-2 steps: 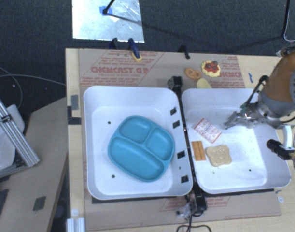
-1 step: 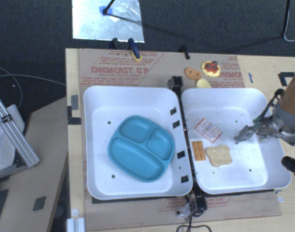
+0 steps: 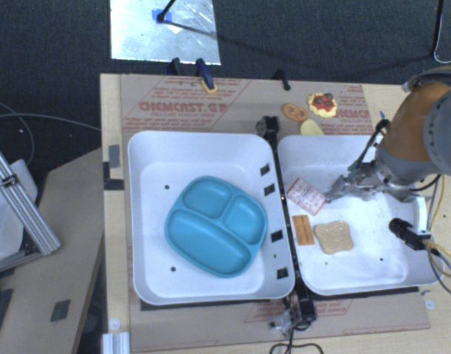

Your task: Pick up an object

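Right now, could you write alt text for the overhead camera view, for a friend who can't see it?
A grey and orange robot arm reaches into the right white bin, its gripper beside a red-patterned packet, near a toast slice and an orange wafer. The left bin holds a blue divided plate.

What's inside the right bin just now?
In the right bin: a red-patterned packet, an orange wafer and a bread slice. The gripper and arm cover the bin's upper right part.
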### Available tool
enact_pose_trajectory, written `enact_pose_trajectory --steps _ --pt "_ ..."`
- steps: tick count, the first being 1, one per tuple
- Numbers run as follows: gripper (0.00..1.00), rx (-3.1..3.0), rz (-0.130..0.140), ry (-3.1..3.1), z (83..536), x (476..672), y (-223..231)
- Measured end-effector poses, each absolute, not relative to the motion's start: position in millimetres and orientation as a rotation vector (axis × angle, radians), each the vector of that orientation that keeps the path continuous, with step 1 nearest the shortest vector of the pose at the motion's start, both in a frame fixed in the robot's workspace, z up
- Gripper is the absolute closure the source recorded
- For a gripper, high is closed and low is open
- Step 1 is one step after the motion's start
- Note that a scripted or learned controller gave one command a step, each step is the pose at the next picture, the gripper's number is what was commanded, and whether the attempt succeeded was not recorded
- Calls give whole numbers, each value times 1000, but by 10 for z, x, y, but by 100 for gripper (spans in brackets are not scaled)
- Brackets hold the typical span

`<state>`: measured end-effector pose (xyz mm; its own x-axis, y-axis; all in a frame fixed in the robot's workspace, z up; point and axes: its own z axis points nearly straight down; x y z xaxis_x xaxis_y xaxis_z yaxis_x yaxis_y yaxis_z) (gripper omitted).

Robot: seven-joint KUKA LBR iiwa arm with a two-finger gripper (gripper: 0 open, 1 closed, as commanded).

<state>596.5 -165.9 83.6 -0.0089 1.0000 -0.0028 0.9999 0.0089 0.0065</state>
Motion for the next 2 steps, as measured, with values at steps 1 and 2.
enact_pose_trajectory --steps 1,2 --pt "0 2211 10 2214 886 4878 -1185" --pt "0 2214 15 2222 881 4905 -1503"
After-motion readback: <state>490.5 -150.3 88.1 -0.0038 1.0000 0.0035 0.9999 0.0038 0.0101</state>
